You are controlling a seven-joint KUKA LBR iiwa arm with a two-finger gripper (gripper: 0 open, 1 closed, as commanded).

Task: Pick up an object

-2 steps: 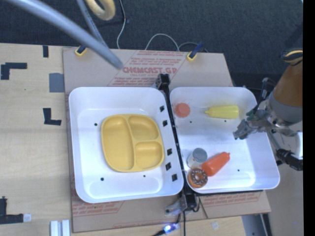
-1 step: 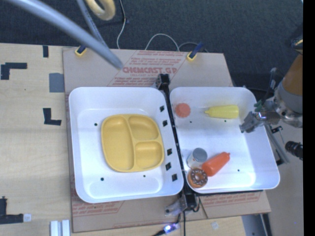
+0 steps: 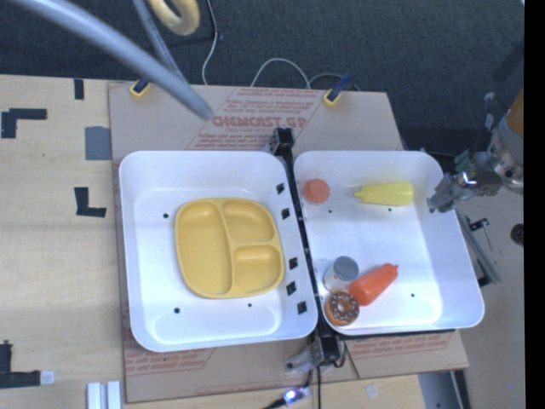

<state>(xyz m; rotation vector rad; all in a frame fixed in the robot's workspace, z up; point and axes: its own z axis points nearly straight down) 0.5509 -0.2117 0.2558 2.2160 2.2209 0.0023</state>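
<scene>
Two white bins sit side by side on the worktop [image 3: 51, 228]. Nearest in the right bin [image 3: 443, 309] lies a donut [image 3: 342, 308], touching a small can [image 3: 343, 271] and beside an orange bottle [image 3: 374, 284]. Farther back are a round orange ball [image 3: 317, 191] and a yellow corn cob [image 3: 385, 194], well apart from the near group. The left bin [image 3: 145, 194] holds a yellow divided plate [image 3: 228, 247]. The end effector [image 3: 444, 196] hovers over the right bin's right rim, just beyond the cob; whether it is clenched, I cannot tell.

Bright, even light; slight softness.
</scene>
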